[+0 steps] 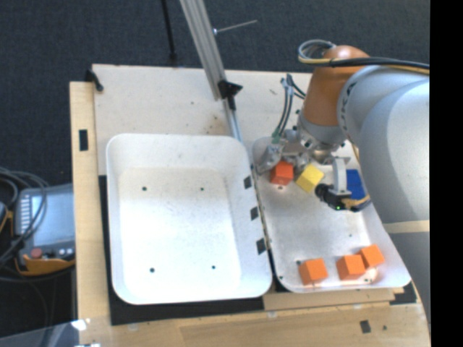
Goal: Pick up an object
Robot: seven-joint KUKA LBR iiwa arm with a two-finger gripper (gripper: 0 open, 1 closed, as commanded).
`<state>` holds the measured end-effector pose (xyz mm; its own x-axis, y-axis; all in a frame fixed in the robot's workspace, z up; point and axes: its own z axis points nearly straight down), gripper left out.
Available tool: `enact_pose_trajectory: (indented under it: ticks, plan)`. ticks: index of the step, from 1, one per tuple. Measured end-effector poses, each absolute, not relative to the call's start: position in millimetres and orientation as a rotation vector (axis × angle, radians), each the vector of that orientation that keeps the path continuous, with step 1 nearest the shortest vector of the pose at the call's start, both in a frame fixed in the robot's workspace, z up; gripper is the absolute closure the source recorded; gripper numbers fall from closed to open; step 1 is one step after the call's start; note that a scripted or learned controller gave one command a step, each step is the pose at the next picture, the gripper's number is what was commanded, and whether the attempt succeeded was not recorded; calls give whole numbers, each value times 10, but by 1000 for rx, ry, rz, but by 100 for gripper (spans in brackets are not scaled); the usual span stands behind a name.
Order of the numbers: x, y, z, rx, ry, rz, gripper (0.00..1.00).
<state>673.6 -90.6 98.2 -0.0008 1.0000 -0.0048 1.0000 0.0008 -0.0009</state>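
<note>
My gripper (288,157) hangs over the far part of the right bin (329,230), below the orange wrist band. Directly under it sits a small orange block (282,173), and a yellow block (309,178) lies just to the right of that one. A blue object (354,183) lies further right, partly hidden by the arm. The gripper's own body hides whether the orange block is touched or gripped. Three more orange blocks (313,271) (351,266) (372,255) rest along the near edge of the right bin.
The left bin (173,280) stands beside the right one, their rims meeting in the middle. A slanted metal rail (206,42) rises from behind the bins. The big grey arm link (394,143) covers the right bin's far right side.
</note>
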Motion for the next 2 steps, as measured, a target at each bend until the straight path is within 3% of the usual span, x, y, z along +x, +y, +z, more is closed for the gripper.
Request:
enact_pose_trajectory:
  ticks: [1,2]
  plan:
    - [6744,-908,1101,2218,2219,-2,100]
    - [6717,-873,1552,2219,2220,6,100]
